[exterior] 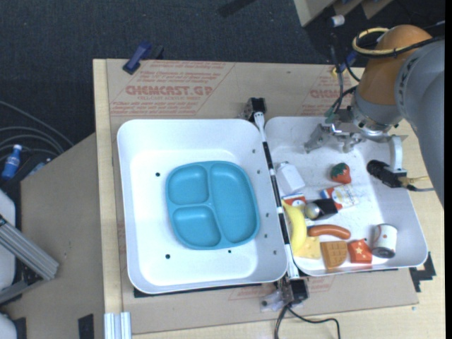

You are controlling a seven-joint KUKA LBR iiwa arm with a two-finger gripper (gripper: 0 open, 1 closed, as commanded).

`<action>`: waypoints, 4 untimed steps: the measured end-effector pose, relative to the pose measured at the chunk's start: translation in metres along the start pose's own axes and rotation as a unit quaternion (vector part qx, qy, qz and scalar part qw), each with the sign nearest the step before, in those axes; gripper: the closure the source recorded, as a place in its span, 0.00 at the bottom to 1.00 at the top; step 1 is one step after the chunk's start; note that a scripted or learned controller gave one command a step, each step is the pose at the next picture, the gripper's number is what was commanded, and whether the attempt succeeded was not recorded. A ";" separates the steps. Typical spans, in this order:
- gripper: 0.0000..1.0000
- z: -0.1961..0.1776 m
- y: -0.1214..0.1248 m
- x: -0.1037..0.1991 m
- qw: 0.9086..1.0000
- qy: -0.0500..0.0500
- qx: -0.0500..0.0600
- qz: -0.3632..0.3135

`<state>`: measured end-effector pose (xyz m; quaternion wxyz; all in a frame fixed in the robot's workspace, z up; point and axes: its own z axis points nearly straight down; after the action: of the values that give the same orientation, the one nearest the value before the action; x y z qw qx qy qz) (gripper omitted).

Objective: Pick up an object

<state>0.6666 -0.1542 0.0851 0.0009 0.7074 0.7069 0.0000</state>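
White right-hand bin point(406, 210), toys bunched lower centre: banana point(296, 228), sausage point(329, 231), small strawberry point(341, 173) apart above them; blue divided plate point(212, 203) alone in left bin point(138, 189); gripper point(337, 134) hovers at upper right of frame over the bin's far end, jaw spread cannot be told, nothing seen held; approach step, no pick yet; next move, I judge, calls for a descent toward the strawberry, the nearest isolated target.

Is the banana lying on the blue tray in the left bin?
No. The banana lies in the right bin beside the sausage, while the blue tray in the left bin holds nothing.
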 end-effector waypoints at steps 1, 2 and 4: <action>0.00 0.000 0.000 0.020 1.000 0.001 0.001 -0.001; 0.00 0.000 0.000 0.014 1.000 0.000 0.001 0.000; 0.00 0.000 0.000 0.004 1.000 0.000 0.000 0.000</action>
<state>0.6667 -0.1499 0.0851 0.0009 0.7072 0.7070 0.0000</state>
